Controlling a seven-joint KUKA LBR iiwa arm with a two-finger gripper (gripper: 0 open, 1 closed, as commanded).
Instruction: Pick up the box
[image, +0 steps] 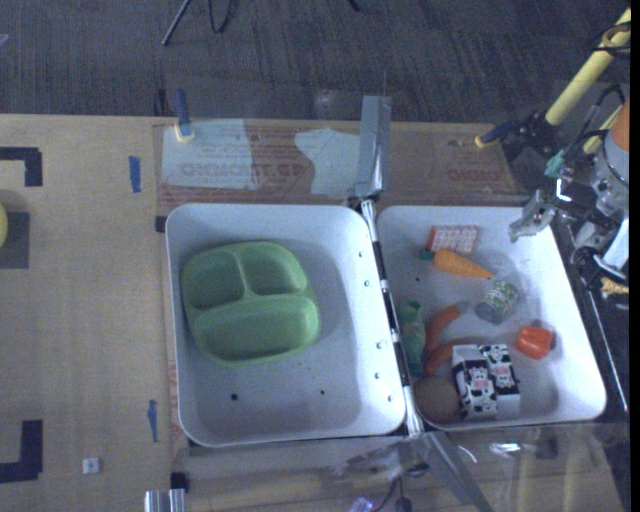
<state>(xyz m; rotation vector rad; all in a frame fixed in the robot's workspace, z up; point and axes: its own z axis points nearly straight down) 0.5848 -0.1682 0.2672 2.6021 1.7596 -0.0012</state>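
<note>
Two box-like things lie in the right bin (585, 345). A small flat red and white box (452, 239) sits near its far edge. A white carton with black cow patches (485, 380) lies near its front edge. My gripper (530, 218) hovers over the bin's far right corner, to the right of the red and white box and well apart from both. Nothing shows in its grasp. The grey arm (605, 190) comes in from the right edge.
Also in the right bin: a carrot (463, 264), a crumpled greenish can (500, 298), an orange-red piece (535, 341), a red pepper (440, 325), a green item (412, 338), a brown ball (435, 398). A green divided plate (250, 298) lies in the left bin (300, 410).
</note>
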